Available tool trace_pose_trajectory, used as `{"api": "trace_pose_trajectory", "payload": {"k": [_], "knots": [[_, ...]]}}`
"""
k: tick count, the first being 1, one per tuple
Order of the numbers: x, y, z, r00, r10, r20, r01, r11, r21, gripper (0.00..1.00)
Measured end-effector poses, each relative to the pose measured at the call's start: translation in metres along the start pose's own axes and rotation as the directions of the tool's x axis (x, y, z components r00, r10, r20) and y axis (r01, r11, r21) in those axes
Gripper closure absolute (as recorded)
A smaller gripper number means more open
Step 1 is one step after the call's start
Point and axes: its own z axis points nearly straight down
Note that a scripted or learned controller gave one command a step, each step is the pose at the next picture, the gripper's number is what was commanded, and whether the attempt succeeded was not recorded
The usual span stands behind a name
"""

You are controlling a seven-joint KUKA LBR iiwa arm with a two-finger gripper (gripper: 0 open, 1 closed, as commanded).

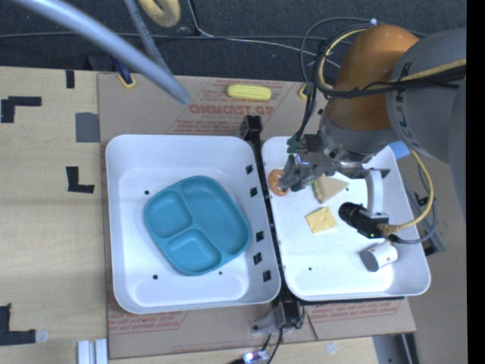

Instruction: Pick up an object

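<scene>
The jaws [294, 174] hang low in the right bin [409, 283], beside an orange piece [280, 182] at its left wall; whether they are open or closed, I cannot tell. That wall could block a finger, and the piece might slide away ungripped.

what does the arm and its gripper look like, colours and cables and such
The arm is grey and smoothly rounded, with a glossy orange band bulging above the wrist. Thin black and yellowish cables loop around the band and run down toward the wrist; another yellowish one trails on the right. The gripper is a small cluster of dark and silvery metal parts.
</scene>
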Motion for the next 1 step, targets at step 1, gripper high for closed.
{"api": "trace_pose_trajectory", "payload": {"k": [1], "knots": [[0.0472,0.0118,0.0181,1.0,0.002,0.001,-0.002,1.0,0.002,1.0]]}}
